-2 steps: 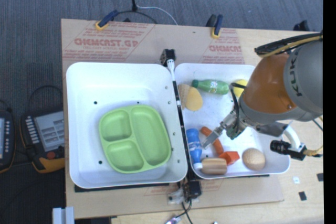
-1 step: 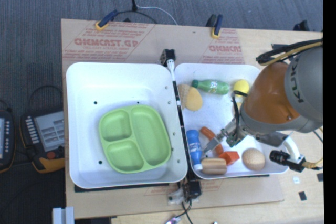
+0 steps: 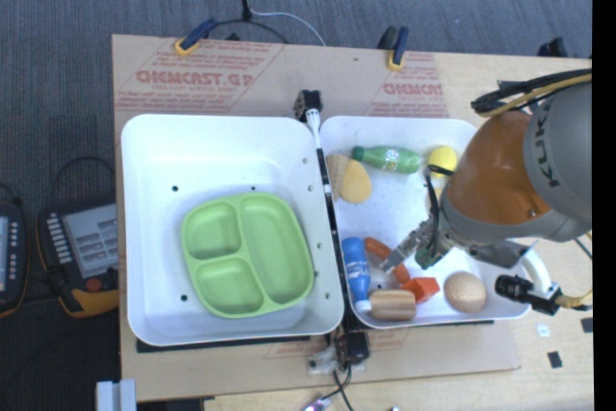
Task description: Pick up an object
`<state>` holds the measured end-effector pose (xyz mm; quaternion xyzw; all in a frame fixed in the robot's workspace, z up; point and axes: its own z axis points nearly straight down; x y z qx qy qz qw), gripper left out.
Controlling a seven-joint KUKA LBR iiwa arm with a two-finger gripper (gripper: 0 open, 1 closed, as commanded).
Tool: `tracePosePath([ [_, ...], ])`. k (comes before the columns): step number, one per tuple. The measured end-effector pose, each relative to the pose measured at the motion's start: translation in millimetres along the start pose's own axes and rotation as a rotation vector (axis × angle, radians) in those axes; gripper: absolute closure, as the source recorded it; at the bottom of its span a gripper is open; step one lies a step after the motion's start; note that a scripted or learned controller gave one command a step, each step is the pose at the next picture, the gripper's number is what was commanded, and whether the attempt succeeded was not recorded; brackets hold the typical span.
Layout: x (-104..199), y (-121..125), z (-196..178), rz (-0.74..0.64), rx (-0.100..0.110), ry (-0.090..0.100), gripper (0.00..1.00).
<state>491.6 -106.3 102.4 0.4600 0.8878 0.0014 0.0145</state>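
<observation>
Right bin (image 3: 462,125), lower right of the frame: my arm (image 3: 510,178) reaches in from the right, jaws (image 3: 421,248) low over the middle of the bin floor. Jaw state: I cannot tell whether they are spread or pressed together, and I see nothing between them. Contents, upper part of the bin: green bottle (image 3: 387,158) lying flat, yellow ball (image 3: 442,159) just right of it, tan pear shape (image 3: 352,180) near the divider. Contents, lower part: blue tube (image 3: 355,267) along the divider, orange carrot (image 3: 382,252) just left of the jaws, red block (image 3: 421,288) just below them, brown roll (image 3: 391,305) and pale egg shape (image 3: 465,292) against the bottom wall. Left bin (image 3: 164,149): green tray (image 3: 247,254) with three compartments. Likeliest pick, in my judgement: carrot or red block, both nearest the jaws. To do this well I would choose one, centre over it, turn the jaws across its narrow side, and go down fully before closing; the lower pieces lie crowded, so a careless descent could nudge a neighbour or catch two at once.
</observation>
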Motion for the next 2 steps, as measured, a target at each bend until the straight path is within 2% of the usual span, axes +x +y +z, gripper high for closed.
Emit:
tracePosePath([
  [1,-2.0,-1.0,-0.7,0.002,0.000,-0.005,0.00],
  [2,-0.1,-5.8,10.2,0.375,0.012,-0.001,0.00],
])
